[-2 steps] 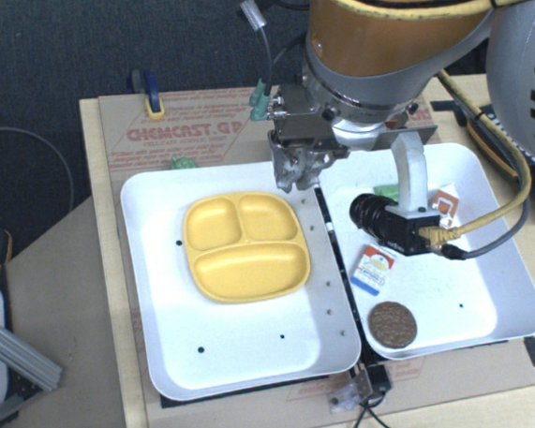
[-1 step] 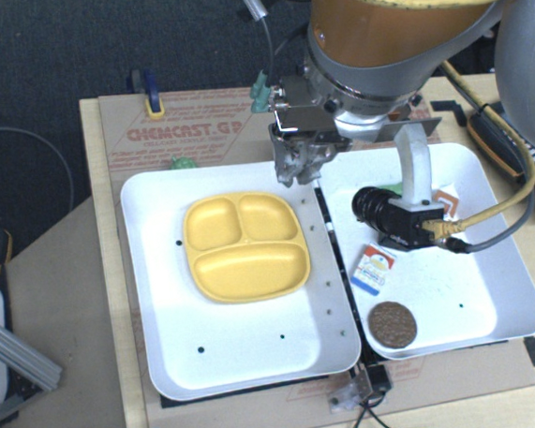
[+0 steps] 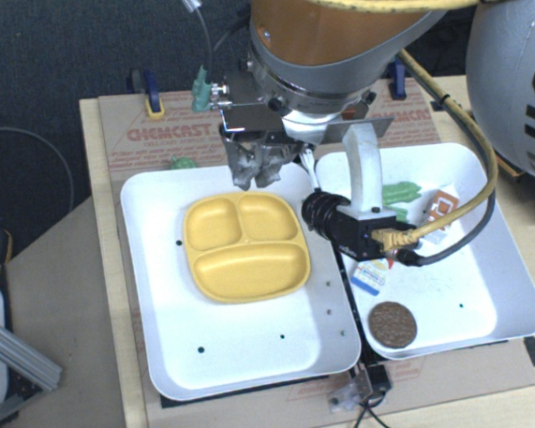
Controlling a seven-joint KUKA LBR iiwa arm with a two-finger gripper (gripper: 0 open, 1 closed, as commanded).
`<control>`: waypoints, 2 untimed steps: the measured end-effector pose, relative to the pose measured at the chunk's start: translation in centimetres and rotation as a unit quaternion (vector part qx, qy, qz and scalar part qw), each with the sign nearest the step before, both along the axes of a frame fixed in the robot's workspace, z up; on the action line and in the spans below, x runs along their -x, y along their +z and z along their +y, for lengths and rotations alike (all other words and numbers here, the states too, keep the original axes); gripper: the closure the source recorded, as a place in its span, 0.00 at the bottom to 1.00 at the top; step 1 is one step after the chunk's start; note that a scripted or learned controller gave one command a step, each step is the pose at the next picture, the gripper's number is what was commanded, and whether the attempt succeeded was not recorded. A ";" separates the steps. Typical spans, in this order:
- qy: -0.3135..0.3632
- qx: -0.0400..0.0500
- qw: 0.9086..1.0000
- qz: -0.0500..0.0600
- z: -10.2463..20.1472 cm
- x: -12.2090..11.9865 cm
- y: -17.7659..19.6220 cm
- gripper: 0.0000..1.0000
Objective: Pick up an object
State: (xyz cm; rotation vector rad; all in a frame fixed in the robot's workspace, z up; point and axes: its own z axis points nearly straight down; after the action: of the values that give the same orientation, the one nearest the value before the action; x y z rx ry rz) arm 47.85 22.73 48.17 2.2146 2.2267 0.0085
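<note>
Gripper (image 3: 261,167), grip state unclear, hovers above the yellow divided plate's (image 3: 247,246) far rim; descend squarely over that rim.

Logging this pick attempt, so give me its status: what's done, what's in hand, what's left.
Done: the gripper has been brought over the left bin, at its far edge, just beyond the yellow divided plate.

In hand: nothing visibly held; the jaws' state can't be read here.

Left: the whole pick. The plate lies flat in its bin, and the brown disc and green piece sit in the right bin.
</note>
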 end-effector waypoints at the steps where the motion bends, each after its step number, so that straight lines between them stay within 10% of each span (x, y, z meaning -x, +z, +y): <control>1: -0.005 0.003 1.000 0.005 -4.8 0.0 -2.4 1.00; 2: -0.002 0.001 1.000 0.002 -4.5 -0.1 -1.2 1.00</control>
State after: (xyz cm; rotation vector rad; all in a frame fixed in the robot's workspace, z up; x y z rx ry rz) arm 47.93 18.26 46.94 2.2206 2.2227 0.0000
